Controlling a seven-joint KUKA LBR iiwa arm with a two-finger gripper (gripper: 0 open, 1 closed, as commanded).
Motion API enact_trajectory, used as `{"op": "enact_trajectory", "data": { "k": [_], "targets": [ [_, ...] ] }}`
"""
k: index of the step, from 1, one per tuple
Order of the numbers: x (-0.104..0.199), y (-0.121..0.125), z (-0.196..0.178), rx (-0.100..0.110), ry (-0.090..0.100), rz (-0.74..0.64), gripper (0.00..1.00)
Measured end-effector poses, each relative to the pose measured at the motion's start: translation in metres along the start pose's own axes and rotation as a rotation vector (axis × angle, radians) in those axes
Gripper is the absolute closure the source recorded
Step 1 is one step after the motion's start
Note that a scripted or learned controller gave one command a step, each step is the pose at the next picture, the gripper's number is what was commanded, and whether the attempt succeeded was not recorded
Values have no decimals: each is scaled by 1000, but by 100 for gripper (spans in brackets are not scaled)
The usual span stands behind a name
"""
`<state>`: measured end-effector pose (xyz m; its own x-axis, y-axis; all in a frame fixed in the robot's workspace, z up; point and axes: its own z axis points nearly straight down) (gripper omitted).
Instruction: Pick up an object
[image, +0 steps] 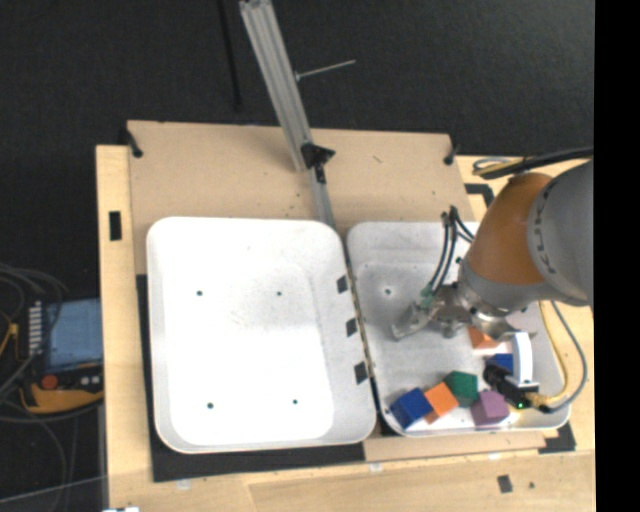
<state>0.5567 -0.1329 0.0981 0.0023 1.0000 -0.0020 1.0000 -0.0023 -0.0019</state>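
— Arm (520, 240) over the right bin (395, 250), gripper (408, 325) low above bare floor. Clenched or released? Cannot tell.
— Blocks?
— Near right corner: blue block (410, 407), orange block (440, 399), green block (462, 384), purple block (490, 407). Best to shift nearer, center over one, then descend.

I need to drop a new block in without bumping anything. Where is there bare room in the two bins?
The left bin offers bare floor from wall to wall. In the right bin, the far-left part is bare, bordered by the divider and the gripper. The near edge is crowded: blue block, orange block, green block and purple block bunch together under the arm.
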Motion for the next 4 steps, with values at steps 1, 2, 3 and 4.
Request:
{"op": "enact_trajectory", "data": {
  "k": [1, 2, 3, 4],
  "targets": [
    [0, 2, -14, -8, 3, 8, 100],
    [-11, 6, -64, -9, 0, 4, 100],
    [-14, 5, -108, -8, 1, -3, 100],
    [-15, 6, -161, -8, 0, -6, 100]
  ]
}}
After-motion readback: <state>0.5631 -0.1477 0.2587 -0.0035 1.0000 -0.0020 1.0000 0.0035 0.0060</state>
